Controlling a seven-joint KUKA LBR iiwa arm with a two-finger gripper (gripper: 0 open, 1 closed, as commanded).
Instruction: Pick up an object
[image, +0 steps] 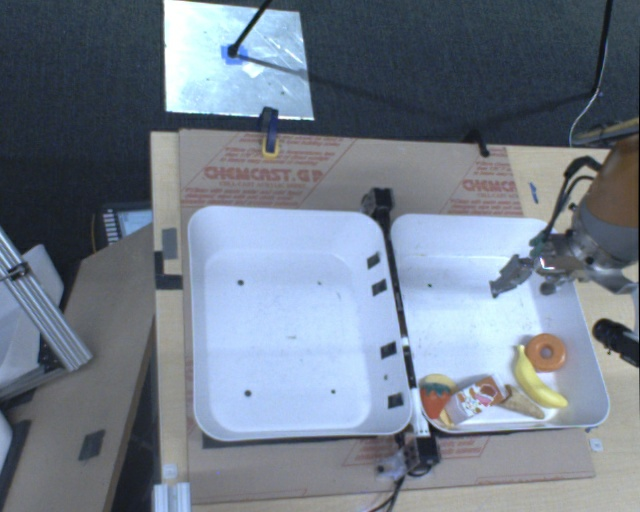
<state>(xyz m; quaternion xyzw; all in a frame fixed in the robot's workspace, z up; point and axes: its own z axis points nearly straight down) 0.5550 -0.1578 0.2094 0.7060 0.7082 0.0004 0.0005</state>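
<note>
Nearest camera: red-and-white printed packet at right bin's front wall. Grey two-finger gripper over right bin's far half, fingers apart, nothing between. Outward, front-right corner cluster: 1 orange ring-shaped toy, 1 yellow banana, 1 tan cone, 1 orange-red round fruit. Left white bin beside it.

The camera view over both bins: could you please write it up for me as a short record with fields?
arm: reaches in from the right, gripper above the right bin
gripper contents: nothing seen between its fingers
right bin items: banana, orange ring-shaped item, small packet, round orange-red item, all along the near edge
left bin: white, shallow, beside the right bin
task status: no object picked up yet
</note>
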